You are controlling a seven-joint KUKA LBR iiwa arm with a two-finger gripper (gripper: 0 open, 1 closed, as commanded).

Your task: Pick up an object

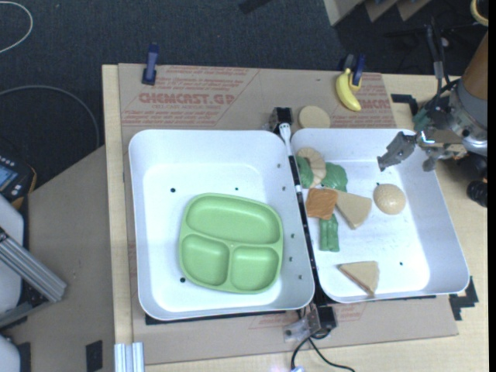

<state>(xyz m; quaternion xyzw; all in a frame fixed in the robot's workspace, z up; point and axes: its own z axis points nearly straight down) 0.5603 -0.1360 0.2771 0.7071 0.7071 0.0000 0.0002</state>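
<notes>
In the right bin point(434, 231) lie several toy foods: a round beige bun point(389, 198), a tan wedge point(355, 208), an orange-brown square point(322, 202), a green piece point(335, 177), a green stick point(330, 235), a pale mushroom-like piece point(311, 161) and a second tan wedge point(361, 274) near the front. My gripper point(409, 158) hangs above the bin's far right corner, just behind and right of the bun. It is open and holds nothing.
The left bin point(147, 208) holds a green divided plate point(230, 242). Behind the bins, on the cardboard, lie a yellow banana point(348, 91) and a beige disc point(314, 117). The arm point(469, 115) comes in from the right.
</notes>
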